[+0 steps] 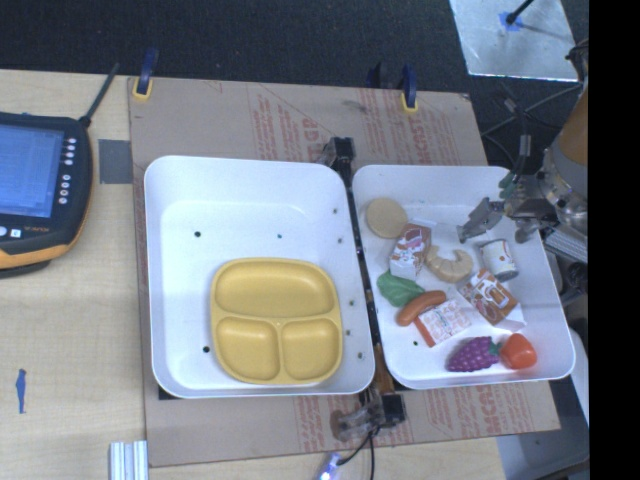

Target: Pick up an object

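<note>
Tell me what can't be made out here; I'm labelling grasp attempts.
- Gripper, camera view: fingers dark and small, open or shut unclear.
- Arm: cut off by the right edge.
- Packets in the right bin: print too small to read.
- Tablet: cut by the left edge.

bright, even light; perhaps slightly soft

Light wood bench covered at centre by brown cardboard sheet, held at far edge by two blue clamps. Two shallow white bins set side by side on cardboard: left bin, right bin, edges nearly touching. Orange-cased tablet pendant laid on bench at left. Small blue mark seen near left front.
</note>
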{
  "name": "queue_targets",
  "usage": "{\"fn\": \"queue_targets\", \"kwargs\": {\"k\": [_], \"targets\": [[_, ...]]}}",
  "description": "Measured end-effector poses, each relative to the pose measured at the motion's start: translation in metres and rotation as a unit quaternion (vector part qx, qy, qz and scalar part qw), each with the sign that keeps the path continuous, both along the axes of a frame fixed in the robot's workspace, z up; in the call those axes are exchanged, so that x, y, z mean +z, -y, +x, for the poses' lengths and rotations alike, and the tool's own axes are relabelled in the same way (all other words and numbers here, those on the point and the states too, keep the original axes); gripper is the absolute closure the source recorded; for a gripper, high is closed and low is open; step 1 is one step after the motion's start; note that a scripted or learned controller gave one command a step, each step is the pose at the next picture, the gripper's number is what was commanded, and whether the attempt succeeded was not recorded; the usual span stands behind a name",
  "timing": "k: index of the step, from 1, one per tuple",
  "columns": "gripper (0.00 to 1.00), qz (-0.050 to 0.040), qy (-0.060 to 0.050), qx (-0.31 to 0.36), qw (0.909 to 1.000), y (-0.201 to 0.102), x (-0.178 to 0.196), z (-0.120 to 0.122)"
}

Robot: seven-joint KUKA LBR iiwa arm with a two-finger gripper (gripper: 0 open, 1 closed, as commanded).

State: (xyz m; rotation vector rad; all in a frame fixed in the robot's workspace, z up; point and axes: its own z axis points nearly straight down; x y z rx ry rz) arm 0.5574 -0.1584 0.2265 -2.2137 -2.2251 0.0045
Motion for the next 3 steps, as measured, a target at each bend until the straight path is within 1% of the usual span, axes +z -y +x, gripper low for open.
{"fn": "queue_targets", "kwargs": {"k": [1, 2, 3], "targets": [[0.00, -0.0003, -0.001, 0.001, 1.0000, -0.060, -0.098, 0.021], [0.00, 0.0001, 0.000, 0.000, 1.0000, -0.048, -0.135, -0.062], [0.00, 0.0003, 0.000, 0.001, 1.0000, -0.045, -0.135, -0.082]]}}
